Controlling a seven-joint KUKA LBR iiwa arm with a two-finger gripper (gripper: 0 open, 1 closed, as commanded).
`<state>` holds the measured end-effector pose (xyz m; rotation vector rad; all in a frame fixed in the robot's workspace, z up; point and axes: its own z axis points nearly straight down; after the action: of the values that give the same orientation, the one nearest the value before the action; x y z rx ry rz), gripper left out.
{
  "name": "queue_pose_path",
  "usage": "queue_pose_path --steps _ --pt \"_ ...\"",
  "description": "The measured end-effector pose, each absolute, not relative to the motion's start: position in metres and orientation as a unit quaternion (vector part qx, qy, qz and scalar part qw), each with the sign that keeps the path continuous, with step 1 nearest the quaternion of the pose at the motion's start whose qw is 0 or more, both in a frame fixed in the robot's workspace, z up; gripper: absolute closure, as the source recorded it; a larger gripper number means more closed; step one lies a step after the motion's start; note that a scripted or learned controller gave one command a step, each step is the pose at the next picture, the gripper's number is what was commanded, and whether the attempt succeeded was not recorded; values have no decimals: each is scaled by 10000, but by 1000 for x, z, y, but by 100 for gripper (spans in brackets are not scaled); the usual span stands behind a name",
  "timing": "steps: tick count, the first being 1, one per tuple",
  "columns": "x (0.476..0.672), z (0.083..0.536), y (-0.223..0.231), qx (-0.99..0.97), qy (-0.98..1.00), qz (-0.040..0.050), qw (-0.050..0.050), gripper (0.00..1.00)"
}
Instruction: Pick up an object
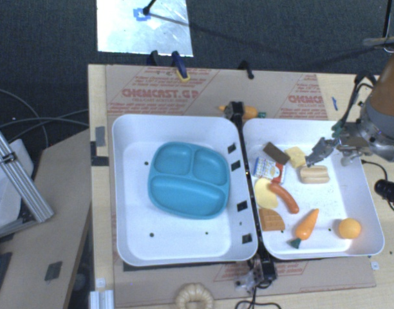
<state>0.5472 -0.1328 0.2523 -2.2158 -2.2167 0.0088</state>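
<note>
Over the right white bin (361,192), grey arm with orange band reached in from the right, gripper (316,154) just above a pale bread roll (314,174), jaw state hard to tell.

the brown board (159,93) under the bins reads "chemcast gp" in red.

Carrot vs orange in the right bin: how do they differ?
The carrot is long and tapered with a green tip; the orange is round and plain. The carrot lies slanted beside the sausage; the orange sits alone near the bin's right corner. Both are orange-coloured toy food.
</note>
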Motion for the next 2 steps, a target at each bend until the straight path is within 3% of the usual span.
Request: queue_pose_path --steps 1,2 --pt "549 258 -133 -7061 -7081 -3 -6 0" --pt "558 208 -137 -7067 -7075 7 8 0"
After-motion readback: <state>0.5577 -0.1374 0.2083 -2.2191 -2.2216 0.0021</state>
